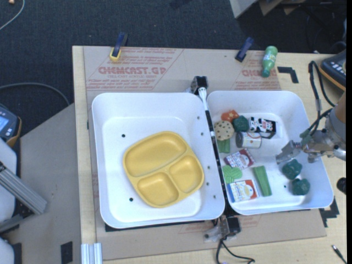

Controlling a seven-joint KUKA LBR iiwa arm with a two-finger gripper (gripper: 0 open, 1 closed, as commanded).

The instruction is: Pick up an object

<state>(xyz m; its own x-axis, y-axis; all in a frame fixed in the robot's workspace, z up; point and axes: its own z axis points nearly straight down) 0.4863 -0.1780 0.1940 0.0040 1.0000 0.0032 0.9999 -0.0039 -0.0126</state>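
Camera view: taking the right bin (316, 194) as landmark, near its front wall lie a green block (262, 180) and dark green lumps (296, 177). Just above the lumps hangs the gripper (290, 153) — whether open or closed cannot be told. Beyond the bin's far rim lies a green bottle (269, 60).

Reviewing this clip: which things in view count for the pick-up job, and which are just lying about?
For the job:
gripper, low over the right bin
dark green pieces nearest it
green block
small cartons
black-and-white toy

Lying about:
yellow divided tray in the left bin
green bottle on the board behind the bins
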